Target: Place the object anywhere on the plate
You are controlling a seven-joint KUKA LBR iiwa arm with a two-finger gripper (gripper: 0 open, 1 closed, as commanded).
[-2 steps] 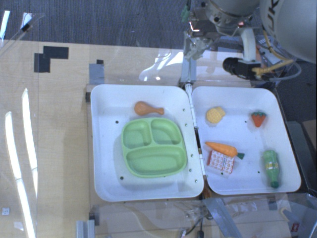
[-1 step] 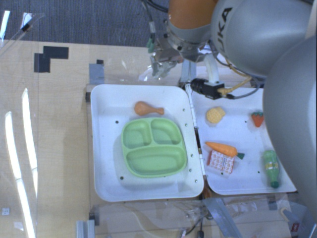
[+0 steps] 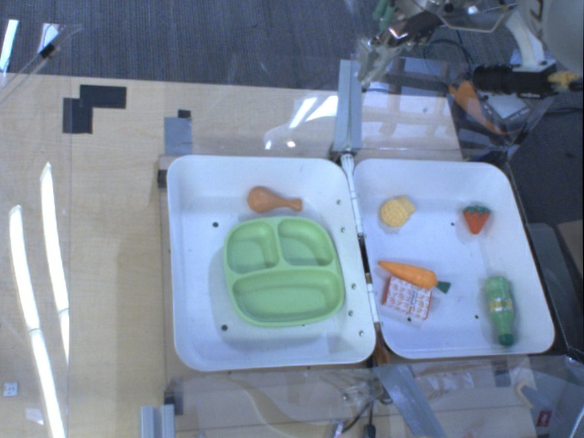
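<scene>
A light green divided plate (image 3: 285, 272) lies in the left white bin (image 3: 192, 263). A brown toy drumstick (image 3: 272, 200) rests on the bin floor just beyond the plate's far rim, apart from it. In the right bin (image 3: 525, 245) lie a yellow corn piece (image 3: 396, 212), a strawberry (image 3: 475, 218), an orange carrot (image 3: 409, 274), a red-and-white packet (image 3: 406, 299) and a green bottle (image 3: 499, 309). My gripper (image 3: 374, 57) hangs high beyond the far edge of the bins, above the divider post, well away from every object.
A grey upright post (image 3: 347, 108) stands at the far end of the ridge between the two bins. Cables and orange-tipped hardware (image 3: 474, 94) sit behind the right bin. A wooden benchtop (image 3: 91, 245) stretches left of the bins.
</scene>
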